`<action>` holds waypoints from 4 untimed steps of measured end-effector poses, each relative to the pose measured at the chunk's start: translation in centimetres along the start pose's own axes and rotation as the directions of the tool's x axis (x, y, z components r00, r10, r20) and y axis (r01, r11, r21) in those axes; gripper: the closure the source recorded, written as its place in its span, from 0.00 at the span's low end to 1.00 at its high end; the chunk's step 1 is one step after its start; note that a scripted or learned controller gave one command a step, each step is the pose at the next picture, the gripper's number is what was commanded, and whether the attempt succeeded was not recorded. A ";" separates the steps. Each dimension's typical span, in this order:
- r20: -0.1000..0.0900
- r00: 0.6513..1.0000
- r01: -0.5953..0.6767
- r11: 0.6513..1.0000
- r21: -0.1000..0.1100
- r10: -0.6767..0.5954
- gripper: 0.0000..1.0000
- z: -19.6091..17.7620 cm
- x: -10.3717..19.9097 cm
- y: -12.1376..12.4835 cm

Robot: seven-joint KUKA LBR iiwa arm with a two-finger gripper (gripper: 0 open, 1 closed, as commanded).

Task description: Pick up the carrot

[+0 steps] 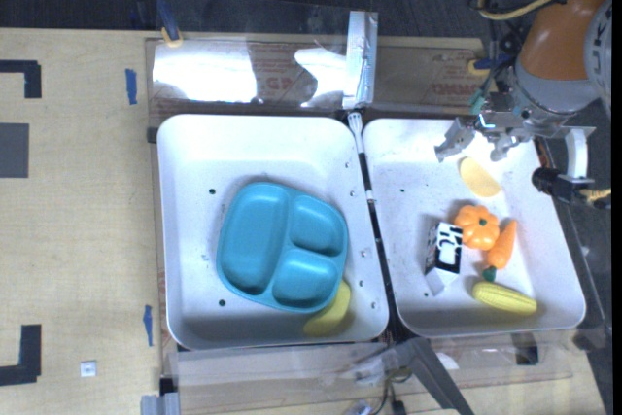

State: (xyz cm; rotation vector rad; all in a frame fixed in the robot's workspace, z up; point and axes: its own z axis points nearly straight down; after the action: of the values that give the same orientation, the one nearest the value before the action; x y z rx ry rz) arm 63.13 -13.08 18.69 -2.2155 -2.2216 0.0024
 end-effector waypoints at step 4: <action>0.005 0.982 0.188 0.982 -0.009 -0.188 0.00 10.1 -5.9 -5.7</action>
State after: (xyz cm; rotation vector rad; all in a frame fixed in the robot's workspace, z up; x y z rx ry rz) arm 57.43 -19.02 8.61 -2.0021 -2.4285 -0.0040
